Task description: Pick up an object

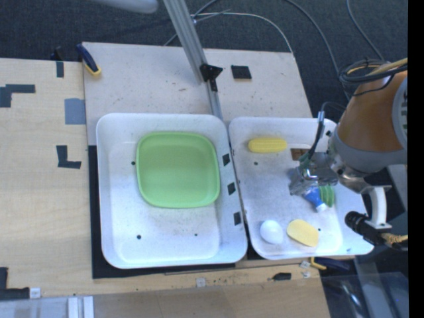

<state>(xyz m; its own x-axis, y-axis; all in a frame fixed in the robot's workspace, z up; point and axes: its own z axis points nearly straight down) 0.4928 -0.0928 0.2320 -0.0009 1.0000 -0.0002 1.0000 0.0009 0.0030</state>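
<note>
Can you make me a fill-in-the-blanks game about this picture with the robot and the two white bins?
1. The green plate lies in the ____ bin.
2. The corn cob is coloured ____.
3. The white egg sits right beside a ____ chip.
4. The claw hangs over the ____ bin.

Missing words: left; yellow; yellow; right

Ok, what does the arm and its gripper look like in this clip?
The arm is a bulky rounded body, grey with a broad orange band above the wrist. Dark cables loop beside it. The gripper is small, metallic grey.
</note>
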